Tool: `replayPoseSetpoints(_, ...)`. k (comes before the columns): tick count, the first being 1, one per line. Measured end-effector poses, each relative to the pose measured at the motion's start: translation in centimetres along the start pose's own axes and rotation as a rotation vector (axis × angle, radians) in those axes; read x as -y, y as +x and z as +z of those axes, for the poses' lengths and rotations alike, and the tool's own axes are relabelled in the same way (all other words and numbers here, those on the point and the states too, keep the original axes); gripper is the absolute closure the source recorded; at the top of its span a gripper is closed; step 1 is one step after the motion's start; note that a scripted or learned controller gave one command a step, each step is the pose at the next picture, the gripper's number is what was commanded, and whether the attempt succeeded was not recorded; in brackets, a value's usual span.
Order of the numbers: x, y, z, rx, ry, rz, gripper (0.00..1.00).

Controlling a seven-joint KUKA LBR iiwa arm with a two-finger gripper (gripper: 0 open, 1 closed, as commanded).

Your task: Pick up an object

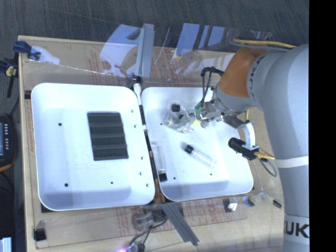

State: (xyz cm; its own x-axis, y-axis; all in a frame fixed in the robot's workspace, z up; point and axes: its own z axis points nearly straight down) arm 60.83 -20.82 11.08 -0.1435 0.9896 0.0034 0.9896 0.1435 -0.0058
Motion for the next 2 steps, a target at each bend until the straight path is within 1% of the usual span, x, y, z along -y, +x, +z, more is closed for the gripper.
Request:
replayPoseSetpoints(1,-4.57,-0.12,2.52,-0.002,0.010,-0.039,0.00)
replayPoseSetpoints(2,-4.66,0.11,1.91,-0.005,0.015,-0.049,1.00)
